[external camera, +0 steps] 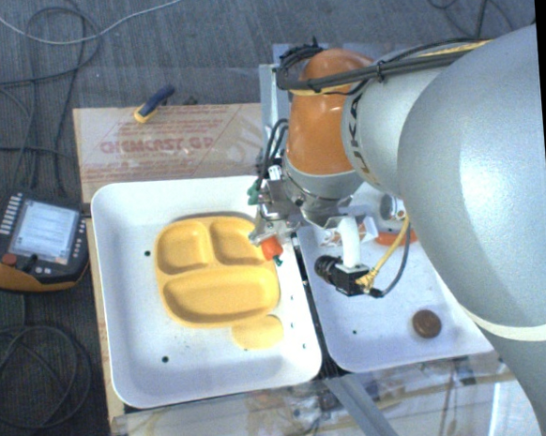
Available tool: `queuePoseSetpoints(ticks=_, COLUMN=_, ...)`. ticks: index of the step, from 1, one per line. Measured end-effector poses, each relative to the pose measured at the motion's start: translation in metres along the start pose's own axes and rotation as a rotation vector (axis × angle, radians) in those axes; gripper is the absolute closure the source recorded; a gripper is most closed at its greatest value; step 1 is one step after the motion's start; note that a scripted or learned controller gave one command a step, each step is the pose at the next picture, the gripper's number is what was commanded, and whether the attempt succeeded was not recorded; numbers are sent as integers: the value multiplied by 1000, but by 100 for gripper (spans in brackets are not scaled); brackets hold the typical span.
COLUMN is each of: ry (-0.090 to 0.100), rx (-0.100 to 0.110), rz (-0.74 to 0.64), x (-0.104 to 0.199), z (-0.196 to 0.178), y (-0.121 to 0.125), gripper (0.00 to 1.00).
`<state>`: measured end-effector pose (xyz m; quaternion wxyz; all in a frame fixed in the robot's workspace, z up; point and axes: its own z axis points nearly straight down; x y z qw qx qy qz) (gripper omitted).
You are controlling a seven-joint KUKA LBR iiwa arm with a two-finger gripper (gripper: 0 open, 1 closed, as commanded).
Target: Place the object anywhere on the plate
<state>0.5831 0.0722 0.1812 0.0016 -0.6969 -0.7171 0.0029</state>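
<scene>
Because the grey arm (467, 178) with its orange band (326, 114) fills much of the right side, a large part of the right white bin (386, 340) is hidden beneath it, and the pincer (272, 229) is hard to make out against the wrist hardware. Whether it is open or closed cannot be told. A small orange-red object (273, 249) sits right at the pincer's tip, above the right edge of the yellow divided plastic plate (216, 269); whether it is gripped or merely resting there is unclear. That plate lies in the left white bin (134, 364), with a small yellow rounded piece (258, 332) touching its lower edge. In the right bin, a small brown round object (426, 323) lies near the lower corner, and another orange scrap (388, 239) shows partly beside the arm. Off the counter to the left sits a control pendant (35, 242) with a lit screen.
</scene>
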Motion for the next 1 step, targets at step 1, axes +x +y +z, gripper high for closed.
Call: queuePoseSetpoints(ticks=1, ry=0, rx=-1, rz=0, x=0, z=0, y=0, gripper=0)
